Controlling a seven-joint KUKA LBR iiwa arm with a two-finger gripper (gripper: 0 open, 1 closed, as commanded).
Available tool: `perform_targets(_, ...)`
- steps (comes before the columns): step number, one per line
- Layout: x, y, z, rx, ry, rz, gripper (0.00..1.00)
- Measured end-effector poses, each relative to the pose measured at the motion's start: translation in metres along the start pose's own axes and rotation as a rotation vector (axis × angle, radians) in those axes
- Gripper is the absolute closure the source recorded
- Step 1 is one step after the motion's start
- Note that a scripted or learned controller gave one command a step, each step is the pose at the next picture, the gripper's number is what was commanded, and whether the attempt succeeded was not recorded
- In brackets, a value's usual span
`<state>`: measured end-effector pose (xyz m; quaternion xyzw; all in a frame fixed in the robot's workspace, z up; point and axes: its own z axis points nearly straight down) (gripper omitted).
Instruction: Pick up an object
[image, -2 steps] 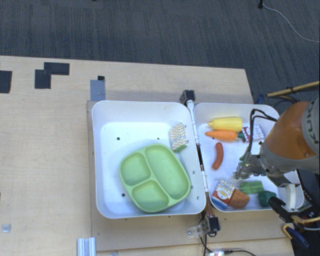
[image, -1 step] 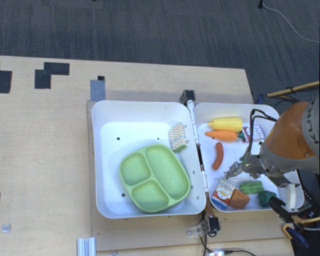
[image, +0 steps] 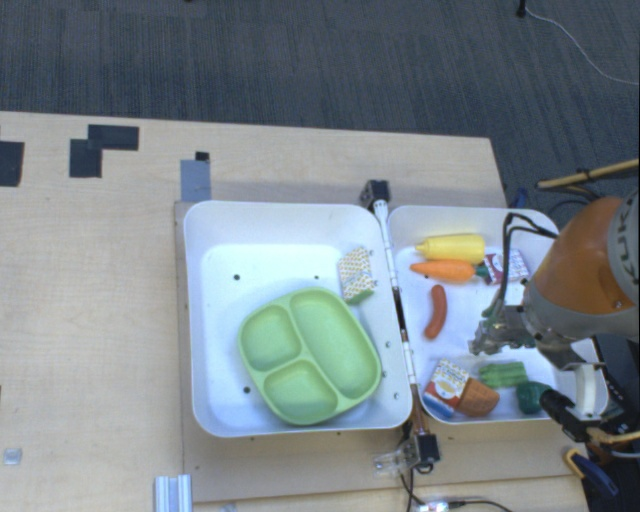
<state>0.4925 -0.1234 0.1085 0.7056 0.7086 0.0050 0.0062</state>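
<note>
The right bin (image: 415, 300) holds a yellow bottle-shaped toy (image: 452, 245), an orange carrot (image: 443, 269) and a red sausage (image: 436, 311). Near its front lie a small printed carton (image: 448, 381), a brown bun-like piece (image: 478, 399) and a green vegetable (image: 503, 375). A white and purple packet (image: 512, 265) lies at the back right, partly behind cables. My gripper (image: 494, 335) hangs low over the right half of this bin, just above the green vegetable and right of the sausage. The orange-banded wrist (image: 590, 270) hides the bin's right side.
The left bin (image: 215, 300) carries a green divided plate (image: 310, 355) and a small patterned packet (image: 355, 274) by the wall between the bins. A black clip (image: 376, 190) sits at the back of that wall. Wooden bench surrounds both bins.
</note>
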Motion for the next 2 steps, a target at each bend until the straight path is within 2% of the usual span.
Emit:
perform_targets(1,-0.0844,0.0581,0.0224,0.007,-0.003,0.002,1.00)
perform_targets(2,-0.0802,0.0582,0.0232,0.011,0.005,-0.002,0.00)
